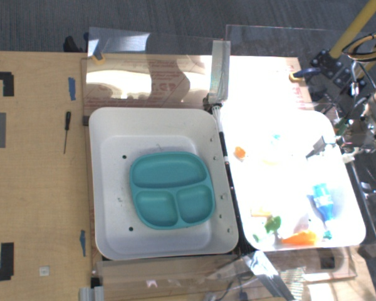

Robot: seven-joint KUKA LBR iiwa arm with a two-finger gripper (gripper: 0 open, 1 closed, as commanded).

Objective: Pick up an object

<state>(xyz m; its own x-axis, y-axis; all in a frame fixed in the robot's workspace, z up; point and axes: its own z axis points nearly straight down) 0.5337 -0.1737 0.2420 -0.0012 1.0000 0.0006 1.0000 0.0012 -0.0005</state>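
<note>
Camera view, looking down at a slant on the bench (pixel 31 187), which bears two shallow white bins side by side. Left bin (pixel 106 137): a teal divided tray (pixel 171 188) with three compartments lies near its middle. Right bin (pixel 282 105), strongly lit and partly washed out, holds several small objects — a small orange piece (pixel 239 153) near its left wall, a blue object (pixel 322 200) toward the right, and along the near edge a green piece (pixel 272 224) just beside an orange, carrot-like object (pixel 299 237). Arm (pixel 338 74) at the right edge, over the far right corner of the right bin; its pincer (pixel 318 148) appears as a dark tip above the bin's right side, apart from every object. Whether the pincer is spread or pressed together cannot be told. A screwdriver (pixel 66 130) lies on the bench left of the bins.
</note>
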